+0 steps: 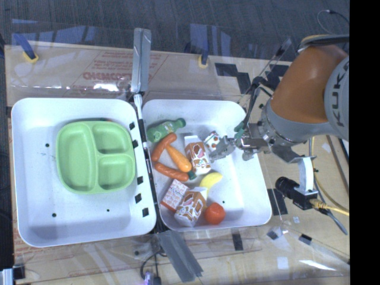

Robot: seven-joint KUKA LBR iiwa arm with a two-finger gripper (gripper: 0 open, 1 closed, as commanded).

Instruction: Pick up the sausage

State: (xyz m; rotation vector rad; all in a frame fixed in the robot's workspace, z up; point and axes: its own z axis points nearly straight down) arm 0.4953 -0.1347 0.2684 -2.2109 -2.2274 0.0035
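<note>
I have the gripper (222, 149) hanging over the right bin (252, 209), toward its upper right part, with the grey and orange arm (309, 94) coming in from three o'clock. I cannot tell from this slanted view how the fingers stand; the metal parts blur into a small carton (212, 140) just beside them.

I take the sausage (171, 172) to be the reddish-orange link lying low in the left half of that bin, though the orange pieces look alike and I am not certain. It lies at roughly eight o'clock from the gripper, well apart from it, with a tall carton (198, 156) and a carrot-like piece (177, 157) between them. Its long axis runs from about ten o'clock to four o'clock. A second orange piece (162, 146) lies above it, near a green bottle (165, 126).

My judgement: the coming move turns on crossing toward eight o'clock over the carton, then closing across the link's short side, that is along the one-to-seven line. The crowding carrot piece just above it could get caught instead.

The left bin (29, 218) holds a green tray (95, 156).
</note>
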